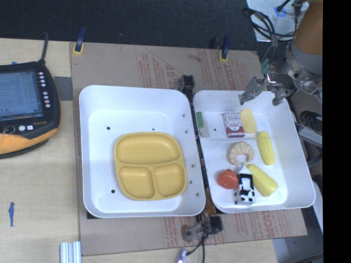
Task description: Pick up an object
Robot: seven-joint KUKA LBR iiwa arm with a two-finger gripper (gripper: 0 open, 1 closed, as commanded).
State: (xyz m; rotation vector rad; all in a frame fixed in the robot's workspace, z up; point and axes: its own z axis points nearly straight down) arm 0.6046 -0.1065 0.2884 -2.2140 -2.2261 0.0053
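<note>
My gripper (264,94) hangs above the far edge of the right bin (215,106), its two fingers spread apart with nothing between them. Below it in that bin lie a small red and white carton (233,124), a pale yellow piece (248,120), a corn cob (266,147), a shrimp (241,152), a red tomato (227,178), a yellow piece (262,180) and a black and white cow figure (245,190). A thin green stick (201,123) lies along the bin's left wall.
The left bin (98,106) holds a yellow divided plate (149,165). A teach pendant (24,106) rests on the bench at far left. Clamps (78,41) and cables sit along the cardboard's edges.
</note>
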